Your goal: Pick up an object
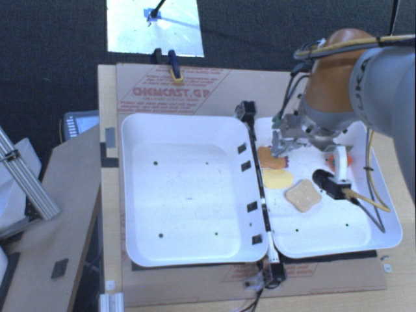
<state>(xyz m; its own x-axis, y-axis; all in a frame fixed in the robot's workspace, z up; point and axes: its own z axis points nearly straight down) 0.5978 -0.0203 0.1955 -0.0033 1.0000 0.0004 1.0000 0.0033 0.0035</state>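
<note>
My pincer (281, 145) hangs low in the right bin (325, 234), right of the frame's centre, at the upper right edge of an orange piece (269, 158). I cannot tell whether it is open or closed. The orange piece lies flat, its long axis running left to right. Just below it lies a yellow oval (278, 179), also crosswise. A toast slice (303, 195) lies to the oval's lower right, turned diamond-wise.

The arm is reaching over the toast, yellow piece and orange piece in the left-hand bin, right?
No. The camera view shows the arm reaching over the toast, yellow piece and orange piece in the right-hand bin, not the left-hand one.
</note>
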